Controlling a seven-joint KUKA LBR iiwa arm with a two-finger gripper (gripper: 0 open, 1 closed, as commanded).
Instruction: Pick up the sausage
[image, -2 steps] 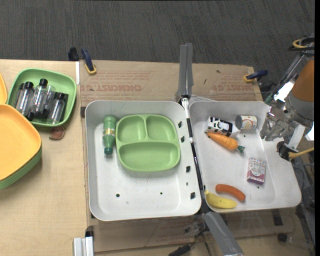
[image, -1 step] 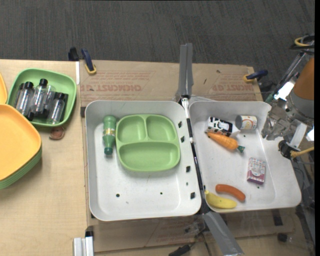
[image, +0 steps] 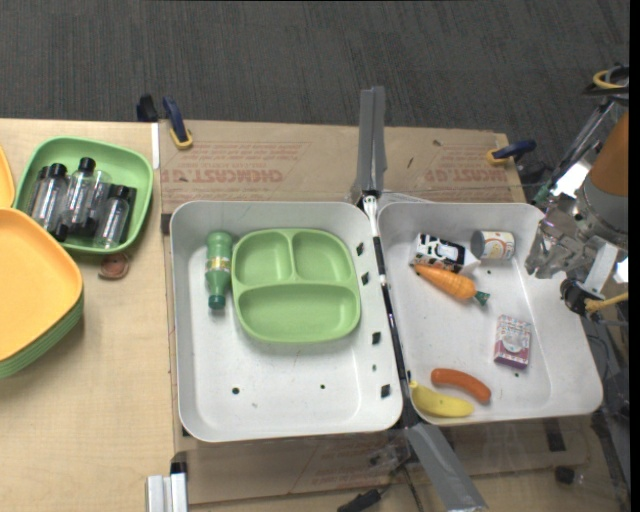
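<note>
Two white bins sit on a cardboard-covered bench. The gripper hovers at the right bin's far right rim, its state impossible to tell. The sausage lies well toward the near-left of it, touching the banana; best descend across its width, clear of the banana.

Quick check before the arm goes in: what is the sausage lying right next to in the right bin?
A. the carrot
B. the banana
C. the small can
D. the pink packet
B. The sausage lies at the near edge of the right bin, right against the banana; the carrot, small can and pink packet sit farther off.
</note>
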